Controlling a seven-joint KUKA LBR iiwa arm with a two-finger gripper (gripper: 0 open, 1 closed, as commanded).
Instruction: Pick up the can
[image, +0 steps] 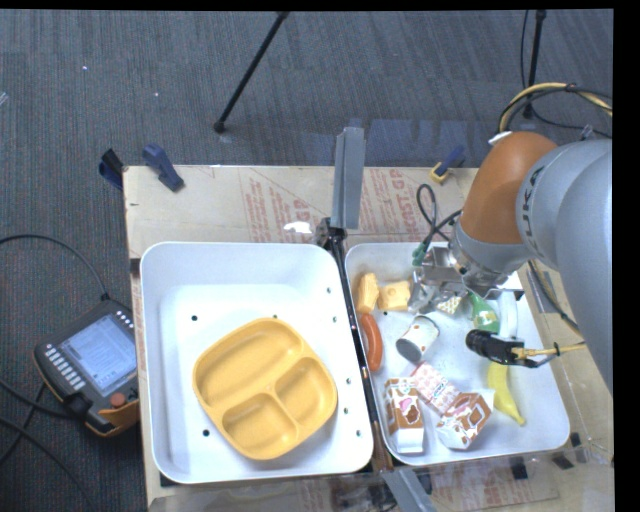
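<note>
Two shallow white bins, the left bin and the right bin, look like smooth plastic with a soft sheen. The yellow divided tray is matt plastic. The bench top is pale, dull board, like raw wood or cardboard, printed with faint red lettering. The can has a pale paper-like label and a dark metal end. Two small cartons look like printed glossy cardboard. The arm shell is smooth grey with a glossy orange band. The claw is bare greyish metal. The floor is dark, rough carpet.
</note>
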